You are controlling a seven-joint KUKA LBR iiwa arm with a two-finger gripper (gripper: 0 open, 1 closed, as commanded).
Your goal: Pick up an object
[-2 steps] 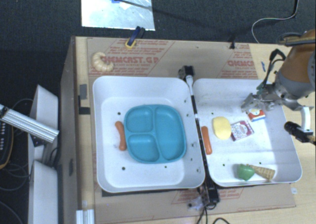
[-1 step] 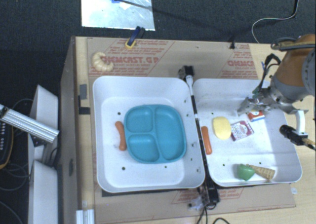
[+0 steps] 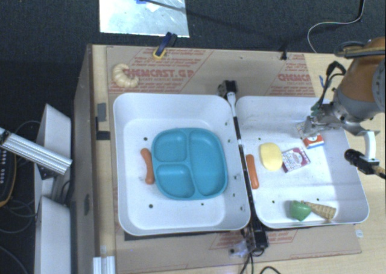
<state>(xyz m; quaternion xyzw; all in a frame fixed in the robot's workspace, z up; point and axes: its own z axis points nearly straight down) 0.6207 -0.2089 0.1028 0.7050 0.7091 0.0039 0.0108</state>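
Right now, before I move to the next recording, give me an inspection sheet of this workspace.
Surface: cardboard-covered bench bearing a left bin and a right bin, side by side.
Job's things, left bin: blue divided plate; sausage beside the plate's left edge.
Job's things, right bin: second sausage by the left wall, yellow block, red-and-white packet, small red-and-white item, green-topped cone.
Clutter: pale curled item and blue-yellow clamp on the bench behind the bins.
Gripper: over the right bin's back right, finger state unclear.
Cables: black cable on the floor.
Surroundings: dark carpet, metal sheet.
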